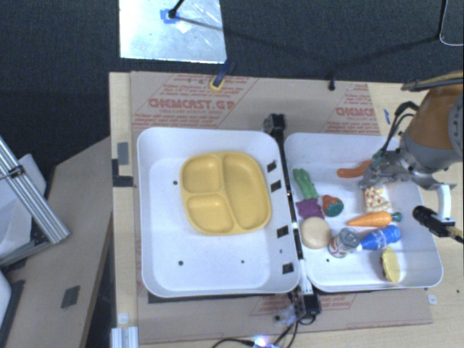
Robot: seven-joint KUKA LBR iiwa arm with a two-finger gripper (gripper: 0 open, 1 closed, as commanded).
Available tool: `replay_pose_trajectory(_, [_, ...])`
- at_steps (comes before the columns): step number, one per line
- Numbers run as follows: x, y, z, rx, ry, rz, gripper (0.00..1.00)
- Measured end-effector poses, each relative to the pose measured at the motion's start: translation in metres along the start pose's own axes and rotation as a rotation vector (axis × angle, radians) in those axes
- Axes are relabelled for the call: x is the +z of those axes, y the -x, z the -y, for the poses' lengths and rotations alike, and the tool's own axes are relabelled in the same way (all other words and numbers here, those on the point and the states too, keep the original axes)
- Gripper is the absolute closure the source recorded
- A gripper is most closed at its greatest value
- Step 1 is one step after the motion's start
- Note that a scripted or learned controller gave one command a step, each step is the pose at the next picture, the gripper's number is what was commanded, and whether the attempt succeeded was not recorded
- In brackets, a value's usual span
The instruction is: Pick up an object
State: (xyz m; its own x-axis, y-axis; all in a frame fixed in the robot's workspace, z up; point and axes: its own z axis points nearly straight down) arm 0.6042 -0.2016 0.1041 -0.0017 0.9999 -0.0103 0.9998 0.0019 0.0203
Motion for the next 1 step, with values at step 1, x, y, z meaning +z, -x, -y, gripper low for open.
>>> replay_pose_trajectory(1, [-0.0622, -0.004, -0.0088, -0.004, -0.012, -0.008, 1.0])
